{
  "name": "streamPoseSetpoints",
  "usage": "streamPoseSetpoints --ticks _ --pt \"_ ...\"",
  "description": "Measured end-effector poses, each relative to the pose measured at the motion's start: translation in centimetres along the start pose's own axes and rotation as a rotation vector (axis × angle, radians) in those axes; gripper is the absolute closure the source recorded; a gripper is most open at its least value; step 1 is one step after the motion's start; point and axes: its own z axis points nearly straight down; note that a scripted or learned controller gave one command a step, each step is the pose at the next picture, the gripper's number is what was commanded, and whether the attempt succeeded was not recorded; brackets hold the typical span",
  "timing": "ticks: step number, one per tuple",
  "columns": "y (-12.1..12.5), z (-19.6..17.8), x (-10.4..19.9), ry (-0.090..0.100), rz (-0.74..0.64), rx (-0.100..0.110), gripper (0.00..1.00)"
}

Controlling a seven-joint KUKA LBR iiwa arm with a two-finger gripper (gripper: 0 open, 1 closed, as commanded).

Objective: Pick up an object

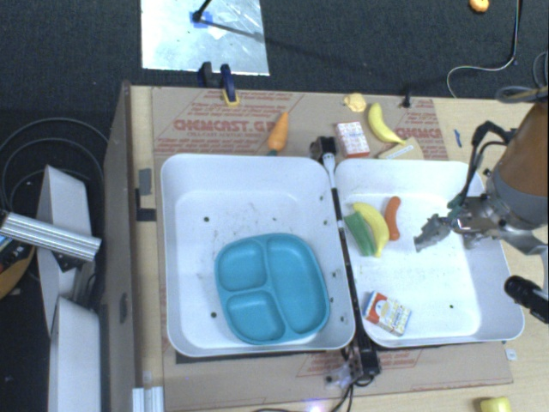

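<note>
The right bin (493, 316) holds a yellow banana (371, 219), a green pod-shaped piece (360, 234) against it, and a small orange-red sausage shape (393, 217), all near its left wall. A small printed box (388, 313) lies at the bin's front left. My gripper (428, 233) hangs over the middle of this bin, right of the sausage shape and apart from it, with the arm coming in from the right. Nothing shows in its grasp.
The left bin (197, 196) holds a blue divided plate (271, 287). Behind the bins on the cardboard lie a toy carrot (278, 131), a small box (352, 139), a second banana (382, 124) and a blue clamp (225, 77). A divider rail (339, 230) separates the bins.
</note>
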Motion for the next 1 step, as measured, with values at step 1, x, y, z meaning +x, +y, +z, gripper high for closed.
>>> streamPoseSetpoints --ticks 1 --pt "6.81 14.95 2.80 0.003 -0.003 0.010 0.00"
